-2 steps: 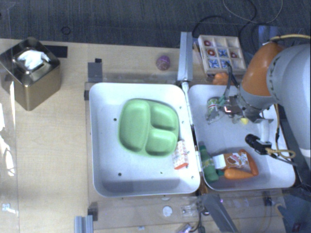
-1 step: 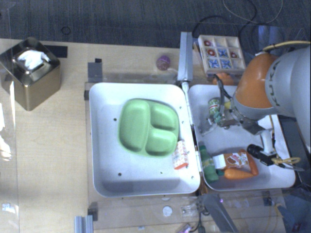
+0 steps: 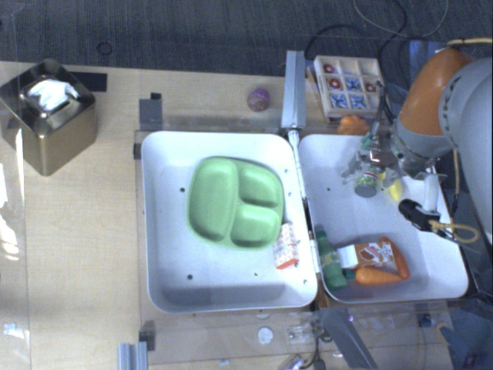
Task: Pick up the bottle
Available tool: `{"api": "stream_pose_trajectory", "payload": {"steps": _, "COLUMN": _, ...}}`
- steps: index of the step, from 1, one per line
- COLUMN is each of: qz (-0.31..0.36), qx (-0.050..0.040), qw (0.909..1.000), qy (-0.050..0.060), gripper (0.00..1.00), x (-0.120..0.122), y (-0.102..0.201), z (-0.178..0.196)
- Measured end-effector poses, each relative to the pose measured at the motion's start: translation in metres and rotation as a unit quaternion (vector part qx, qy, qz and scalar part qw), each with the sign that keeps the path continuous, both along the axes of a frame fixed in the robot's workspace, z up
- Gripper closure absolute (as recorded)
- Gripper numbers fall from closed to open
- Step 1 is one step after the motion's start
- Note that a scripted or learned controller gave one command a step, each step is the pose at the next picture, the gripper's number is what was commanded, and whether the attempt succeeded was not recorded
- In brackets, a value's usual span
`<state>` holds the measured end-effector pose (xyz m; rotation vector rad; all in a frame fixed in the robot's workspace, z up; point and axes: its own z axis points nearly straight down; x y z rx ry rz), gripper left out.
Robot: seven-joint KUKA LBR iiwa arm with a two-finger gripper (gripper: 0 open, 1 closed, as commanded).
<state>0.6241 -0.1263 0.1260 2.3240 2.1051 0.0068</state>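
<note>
Honestly, I'm watching the gripper [image 3: 375, 168] hovering over the right bin [image 3: 447, 284], jaws' state I cannot tell, and I'm fearing it is missing the bottle [image 3: 330, 257] lying well apart near the corner.

This is a robotics lab bench, not a home. My arm [image 3: 454, 106], grey with an orange band, reaches over a pale wooden benchtop [image 3: 85, 230] carrying two shallow white bins [image 3: 154, 284] parted by a metal rail [image 3: 292, 91]. Metal brackets [image 3: 152, 110] hold the bins in place. Loose black cables [image 3: 385, 14] trail across dark carpet [image 3: 192, 14] behind the bench. The bins hold odd test items: a green divided tray [image 3: 235, 201], a toy carrot [image 3: 377, 277], small packets [image 3: 286, 247]
</note>
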Motion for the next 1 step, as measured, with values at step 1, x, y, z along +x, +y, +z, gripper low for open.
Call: {"api": "stream_pose_trajectory", "payload": {"steps": 1, "qz": 0.000, "qx": 0.0001, "qw": 1.0000, "qy": 0.000, "gripper": 0.00, "x": 0.0000, "y": 0.0002, "z": -0.0001}}
